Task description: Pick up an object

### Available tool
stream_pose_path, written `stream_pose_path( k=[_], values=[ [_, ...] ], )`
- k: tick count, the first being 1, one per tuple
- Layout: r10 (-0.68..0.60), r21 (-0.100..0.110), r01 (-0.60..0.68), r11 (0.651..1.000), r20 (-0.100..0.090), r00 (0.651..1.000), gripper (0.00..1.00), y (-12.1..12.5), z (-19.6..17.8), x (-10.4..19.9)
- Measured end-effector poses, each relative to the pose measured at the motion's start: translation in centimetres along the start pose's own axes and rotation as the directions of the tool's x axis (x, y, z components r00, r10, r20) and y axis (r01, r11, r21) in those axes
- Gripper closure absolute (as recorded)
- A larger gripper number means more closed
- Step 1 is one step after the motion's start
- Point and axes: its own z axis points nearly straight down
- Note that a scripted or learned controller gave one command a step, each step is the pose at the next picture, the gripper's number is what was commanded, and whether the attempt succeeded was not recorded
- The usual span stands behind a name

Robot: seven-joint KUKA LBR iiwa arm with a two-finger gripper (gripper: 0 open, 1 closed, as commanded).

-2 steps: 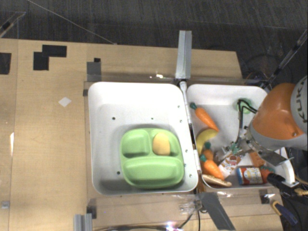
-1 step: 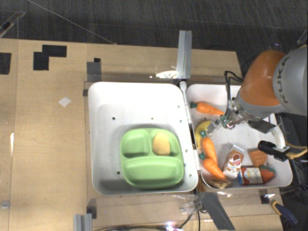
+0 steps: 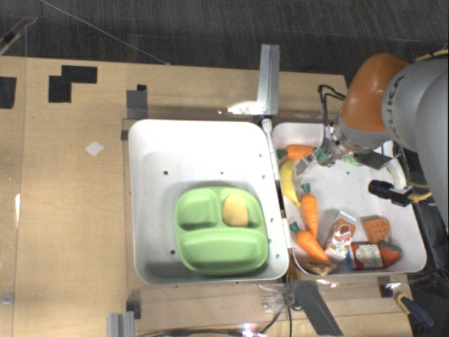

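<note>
Gripper (image 3: 313, 158) sat low by the carrot (image 3: 300, 152) at right bin's (image 3: 418, 253) far end, finger state can't tell; carrot prob. light, stiff, slick plastic, so best grabbed mid-body across its width.

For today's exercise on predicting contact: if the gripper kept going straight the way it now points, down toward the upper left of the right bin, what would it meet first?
Probably the orange carrot just beside the gripper, with the banana close below it; depth is hard to judge from above.

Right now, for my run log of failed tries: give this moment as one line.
gripper: low in right bin, far end, by top carrot and banana | grasp: cannot tell | left bin: green tray with yellow fruit
</note>
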Motion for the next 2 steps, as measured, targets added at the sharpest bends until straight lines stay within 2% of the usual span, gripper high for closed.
stream_pose_path(
  k=[1, 2],
  values=[
    [-0.006, -0.008, 0.006, 1.000, 0.003, 1.000, 1.00, 0.38, -1.36, 0.05],
    [-0.007, -0.007, 0.007, 1.000, 0.002, 1.000, 0.00, 0.38, -1.35, 0.07]
  ],
)
